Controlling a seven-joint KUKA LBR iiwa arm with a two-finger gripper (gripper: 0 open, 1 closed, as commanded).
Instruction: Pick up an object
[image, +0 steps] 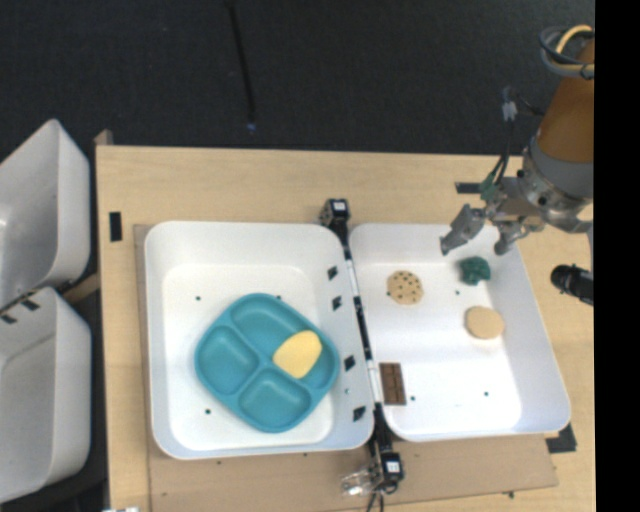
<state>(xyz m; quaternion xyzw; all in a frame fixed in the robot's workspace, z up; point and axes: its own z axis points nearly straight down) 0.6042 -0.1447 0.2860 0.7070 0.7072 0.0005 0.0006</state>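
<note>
On the far left, beside the wooden worktop (125, 330), stand two white rounded containers (40, 300), one behind the other. The worktop bears two shallow white bins side by side.

The left bin (170, 270) holds a teal divided plate (250, 375) lying flat toward the near half of the bin. A yellow, roughly oval object (298, 353) rests on the plate, over its right-hand compartments.

Between the bins runs a narrow seam with small black clips (350, 300) along it, and a small black fitting (335, 211) sits at its far end.

The right bin (440, 400) holds several small things. Near its near-left corner, close to the seam, lies a brown rectangular piece (391, 383). Further back is a round cookie with dark chips (404, 288). To the right of it, and well apart, lies a plain tan round disc (484, 323). Just behind the disc sits a small dark green lump (474, 268), near the bin's far right side.

The claw (486, 228) hangs over the far right part of the right bin, above and just behind the green lump. Its two grey fingers (460, 229) are spread apart, released, with nothing between them. The grey arm with its orange band (570, 125) rises to the upper right.
</note>
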